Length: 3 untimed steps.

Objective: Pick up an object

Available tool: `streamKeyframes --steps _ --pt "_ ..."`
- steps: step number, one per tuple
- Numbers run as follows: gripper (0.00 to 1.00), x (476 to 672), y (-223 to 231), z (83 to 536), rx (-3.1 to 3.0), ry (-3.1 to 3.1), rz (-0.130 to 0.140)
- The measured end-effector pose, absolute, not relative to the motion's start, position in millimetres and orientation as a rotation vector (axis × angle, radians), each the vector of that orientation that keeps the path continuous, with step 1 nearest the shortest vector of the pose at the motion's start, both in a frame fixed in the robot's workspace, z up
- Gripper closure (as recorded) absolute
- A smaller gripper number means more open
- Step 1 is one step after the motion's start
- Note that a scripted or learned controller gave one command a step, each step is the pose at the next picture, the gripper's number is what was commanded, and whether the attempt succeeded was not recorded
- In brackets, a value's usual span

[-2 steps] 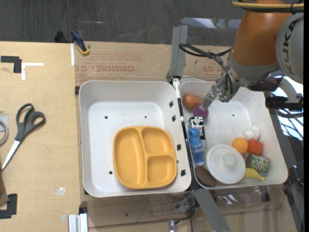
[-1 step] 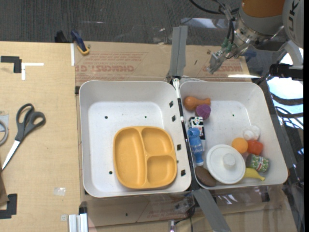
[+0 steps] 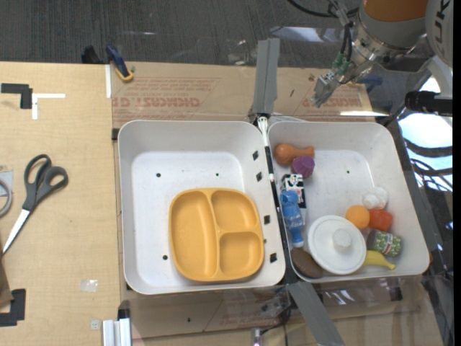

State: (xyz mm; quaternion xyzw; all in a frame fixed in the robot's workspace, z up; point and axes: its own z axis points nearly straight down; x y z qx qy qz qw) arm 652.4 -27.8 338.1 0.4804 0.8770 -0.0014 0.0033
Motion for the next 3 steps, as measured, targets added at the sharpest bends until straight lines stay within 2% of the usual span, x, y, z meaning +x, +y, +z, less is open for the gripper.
streamKeyframes --steps 1,2,3 --pt "1.0 653.2 -28 347 1.5 2.75 -0.007" --pt "1.0 564.2 -49 279 1.347 2.838 -0.002" --pt "1.0 633.5 -70 356 1.563 2.721 -0.002"
